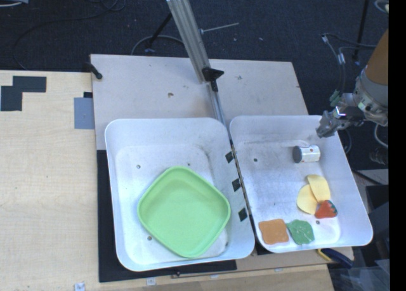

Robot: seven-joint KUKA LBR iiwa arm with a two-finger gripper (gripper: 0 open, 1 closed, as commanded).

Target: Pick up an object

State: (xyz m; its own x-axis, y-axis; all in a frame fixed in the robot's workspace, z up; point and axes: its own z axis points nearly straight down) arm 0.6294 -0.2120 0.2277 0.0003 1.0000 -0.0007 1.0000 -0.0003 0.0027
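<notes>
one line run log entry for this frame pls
tool above right bin rim, holds nothing | nearest: grey cylinder | green plate in left bin

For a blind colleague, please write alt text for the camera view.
The robot's hand hovers at the right bin's far right rim, near a small white cylinder. Nearer the front lie yellow pieces, a red piece, an orange square and a green piece. The left bin holds a green plate.

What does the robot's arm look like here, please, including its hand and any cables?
At the right edge, the arm shows an orange-brown band above a pale grey wrist ring. Below it sits the hand, a small, angular cluster of grey and dark metal parts. Thin dark cables loop beside the wrist. No markings are readable at this size.
</notes>
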